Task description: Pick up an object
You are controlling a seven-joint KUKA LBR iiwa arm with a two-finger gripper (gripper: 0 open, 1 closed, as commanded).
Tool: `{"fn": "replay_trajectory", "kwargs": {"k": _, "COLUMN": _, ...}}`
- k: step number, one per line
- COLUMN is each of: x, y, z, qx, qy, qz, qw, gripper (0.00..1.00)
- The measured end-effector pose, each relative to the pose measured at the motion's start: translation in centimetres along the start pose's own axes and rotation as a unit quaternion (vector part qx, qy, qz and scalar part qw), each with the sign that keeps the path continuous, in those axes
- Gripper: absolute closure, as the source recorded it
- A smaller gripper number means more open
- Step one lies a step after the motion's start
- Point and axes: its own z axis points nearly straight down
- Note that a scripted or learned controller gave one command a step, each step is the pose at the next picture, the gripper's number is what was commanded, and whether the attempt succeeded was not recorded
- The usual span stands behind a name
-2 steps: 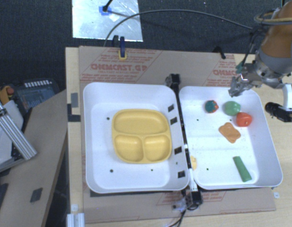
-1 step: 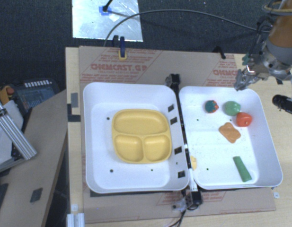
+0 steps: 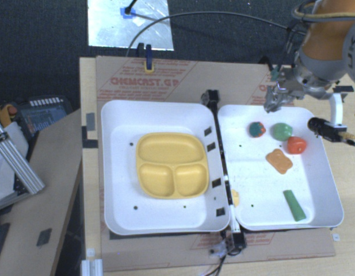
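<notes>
Cardboard covers your table (image 3: 165, 79); the end effector (image 3: 274, 103), grip state unreadable, hovers at the right bin's (image 3: 332, 211) far rim and could clip it descending.

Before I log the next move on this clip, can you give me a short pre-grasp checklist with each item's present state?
1. Candidate objects in the right bin: ok, five lie there.
2. Objects apart enough to single out: partly ok; the green stick lies alone, while the green ball and red piece sit close.
3. Gripper over the right bin: ok, at its far edge.
4. Jaws: cannot tell.
5. Object held: not ok, none seen there.
6. Yellow tray in the left bin: ok.
</notes>
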Motion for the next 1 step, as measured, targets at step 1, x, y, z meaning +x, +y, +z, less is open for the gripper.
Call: {"fn": "replay_trajectory", "kwargs": {"k": 1, "x": 5.48, "y": -0.98, "z": 0.0, "qx": 0.0, "qy": 0.0, "qz": 0.0, "qw": 1.0, "gripper": 1.0}}
